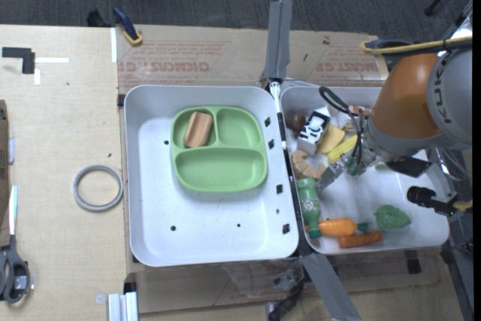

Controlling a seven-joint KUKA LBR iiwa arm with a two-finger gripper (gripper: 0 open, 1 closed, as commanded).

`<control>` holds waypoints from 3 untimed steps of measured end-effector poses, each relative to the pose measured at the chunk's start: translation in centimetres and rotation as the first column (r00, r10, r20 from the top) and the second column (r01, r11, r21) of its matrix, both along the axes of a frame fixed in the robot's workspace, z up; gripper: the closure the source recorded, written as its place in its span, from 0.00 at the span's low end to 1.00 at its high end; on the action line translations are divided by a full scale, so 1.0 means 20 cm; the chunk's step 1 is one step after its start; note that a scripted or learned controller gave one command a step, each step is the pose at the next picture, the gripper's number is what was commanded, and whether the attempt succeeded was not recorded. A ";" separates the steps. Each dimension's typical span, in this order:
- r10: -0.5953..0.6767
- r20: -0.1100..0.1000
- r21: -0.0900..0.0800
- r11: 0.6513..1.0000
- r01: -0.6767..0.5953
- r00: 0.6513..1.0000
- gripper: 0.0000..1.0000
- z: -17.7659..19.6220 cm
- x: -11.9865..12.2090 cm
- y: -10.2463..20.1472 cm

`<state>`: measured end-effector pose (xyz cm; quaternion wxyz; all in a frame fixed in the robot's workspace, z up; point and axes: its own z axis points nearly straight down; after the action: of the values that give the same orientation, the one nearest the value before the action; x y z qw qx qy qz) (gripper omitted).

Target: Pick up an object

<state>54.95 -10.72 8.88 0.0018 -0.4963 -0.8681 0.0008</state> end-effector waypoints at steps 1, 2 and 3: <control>-0.189 -0.033 -0.002 0.982 0.189 0.981 0.00 -0.02 0.34 0.02; -0.283 0.003 -0.003 0.959 0.283 0.959 0.00 0.55 0.38 -0.45; -0.369 0.015 -0.002 0.929 0.369 0.929 0.00 0.17 0.52 -0.44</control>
<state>65.42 -19.43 12.24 -0.0056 -0.6507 -0.7593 -0.0013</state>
